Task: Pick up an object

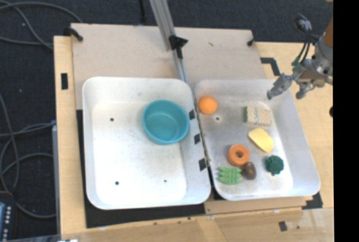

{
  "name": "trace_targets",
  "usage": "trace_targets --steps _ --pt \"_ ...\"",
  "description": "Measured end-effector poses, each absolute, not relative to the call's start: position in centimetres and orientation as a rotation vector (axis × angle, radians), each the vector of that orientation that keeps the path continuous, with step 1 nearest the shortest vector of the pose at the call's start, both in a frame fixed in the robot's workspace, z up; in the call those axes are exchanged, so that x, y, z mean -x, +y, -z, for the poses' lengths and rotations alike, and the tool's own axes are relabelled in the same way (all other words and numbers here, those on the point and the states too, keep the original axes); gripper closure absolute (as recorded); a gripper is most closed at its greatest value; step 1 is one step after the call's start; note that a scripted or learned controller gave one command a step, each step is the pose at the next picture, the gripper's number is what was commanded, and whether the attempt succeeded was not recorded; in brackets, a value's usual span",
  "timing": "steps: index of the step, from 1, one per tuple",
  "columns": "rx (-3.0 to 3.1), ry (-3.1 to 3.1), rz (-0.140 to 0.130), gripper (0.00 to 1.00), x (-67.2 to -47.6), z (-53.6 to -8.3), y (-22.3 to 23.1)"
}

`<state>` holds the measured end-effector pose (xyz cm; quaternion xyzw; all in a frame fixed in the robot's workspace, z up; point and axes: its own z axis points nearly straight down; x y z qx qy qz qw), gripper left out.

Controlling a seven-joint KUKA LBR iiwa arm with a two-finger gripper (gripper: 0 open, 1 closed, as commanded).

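From my remote seat I look down at a slant on a bench holding two shallow white bins side by side. The left bin (112, 179) holds a teal bowl (165, 121), upright, sitting toward that bin's right half. The right bin (303, 173) holds the small things I could pick. An orange ball (207, 105) lies near its upper left corner. A pale checkered block (257, 115) sits toward the upper right, and a yellow piece (261, 139) lies just below it. An orange ring (239, 154) rests near the middle of the lower half, with a brown lump (248, 170) touching or just beside its lower edge. A green leafy piece (229, 174) lies left of the brown lump, and a dark green broccoli-like piece (274, 165) sits to the right, apart from it. The gripper (291, 87) hangs at the upper right corner of the right bin, above the rim, well apart from every object. Its two fingers (277, 89) are spread apart with nothing between them. A slanted metal pole (160, 2) rises from the bench behind the bins
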<state>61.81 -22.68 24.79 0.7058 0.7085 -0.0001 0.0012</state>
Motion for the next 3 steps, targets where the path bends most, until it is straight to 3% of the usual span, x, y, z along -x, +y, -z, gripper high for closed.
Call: trace_targets --steps 1,3 --pt "-2.215 2.224 0.003 0.0 -61.8 -24.8 -22.7" --pt "-2.224 2.222 0.008 0.0 -60.5 -14.3 -22.7"
